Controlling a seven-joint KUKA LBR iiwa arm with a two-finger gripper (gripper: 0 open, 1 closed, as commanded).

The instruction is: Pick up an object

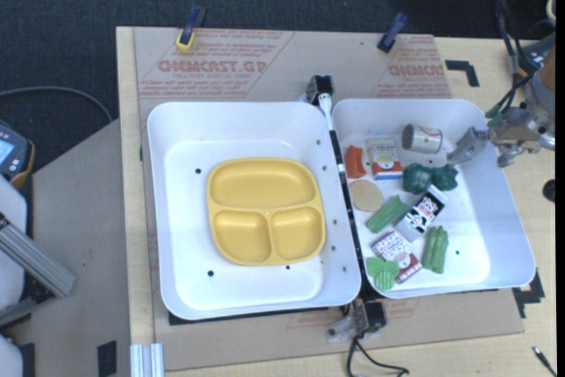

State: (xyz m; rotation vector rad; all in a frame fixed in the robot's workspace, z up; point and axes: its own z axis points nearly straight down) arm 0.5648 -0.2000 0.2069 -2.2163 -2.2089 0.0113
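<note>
desk point(265, 57): brown board bearing two white bins side by side; printed red lettering along the far edge.
left bin point(177, 190): shallow, white; holding a yellow divided tray point(265, 209) near its middle, three compartments up.
right bin point(503, 216): shallow, white; small things crowded into its left half.
arm point(530, 124): reaching in from the right over the right bin's far right corner.
jaws point(465, 147): grey, hanging above the bin just right of the metal cup point(422, 138); released or clenched, cannot tell; nothing seen between them.
dark green toy point(430, 179): just below the jaws, beside a black-and-white card point(427, 209).
green pieces point(434, 248): near the front, one upright, another point(386, 214) slanted, a leafy one point(381, 271) at the front rim.
orange block point(355, 161): by the left wall, next to a small carton point(382, 156).
tan disc point(364, 194): lying flat below the orange block.
</note>
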